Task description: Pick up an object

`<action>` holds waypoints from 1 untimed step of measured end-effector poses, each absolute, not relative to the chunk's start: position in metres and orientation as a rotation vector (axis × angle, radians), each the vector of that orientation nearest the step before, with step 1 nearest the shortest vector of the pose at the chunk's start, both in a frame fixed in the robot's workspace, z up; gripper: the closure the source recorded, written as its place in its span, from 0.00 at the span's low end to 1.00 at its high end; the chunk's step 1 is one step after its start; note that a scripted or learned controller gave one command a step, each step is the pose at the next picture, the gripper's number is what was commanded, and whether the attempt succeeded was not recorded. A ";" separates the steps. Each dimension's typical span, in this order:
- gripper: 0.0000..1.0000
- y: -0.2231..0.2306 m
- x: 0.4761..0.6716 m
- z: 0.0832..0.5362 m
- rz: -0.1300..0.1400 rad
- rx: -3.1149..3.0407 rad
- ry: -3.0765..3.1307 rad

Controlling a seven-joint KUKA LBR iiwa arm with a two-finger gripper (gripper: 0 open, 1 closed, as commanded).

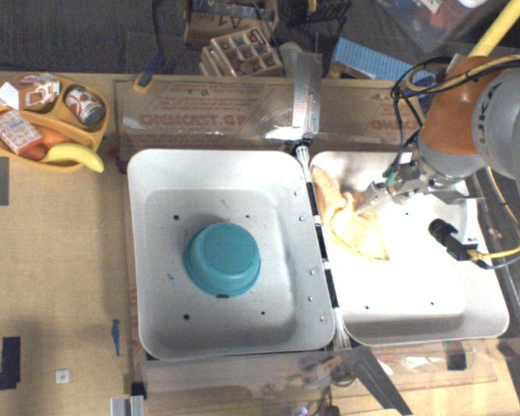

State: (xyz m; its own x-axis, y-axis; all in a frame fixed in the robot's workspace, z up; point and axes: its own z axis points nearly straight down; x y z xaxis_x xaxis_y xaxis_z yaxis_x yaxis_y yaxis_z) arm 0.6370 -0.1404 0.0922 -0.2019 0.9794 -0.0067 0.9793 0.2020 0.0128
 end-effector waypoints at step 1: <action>0.00 -0.104 0.669 0.092 -0.005 1.813 2.551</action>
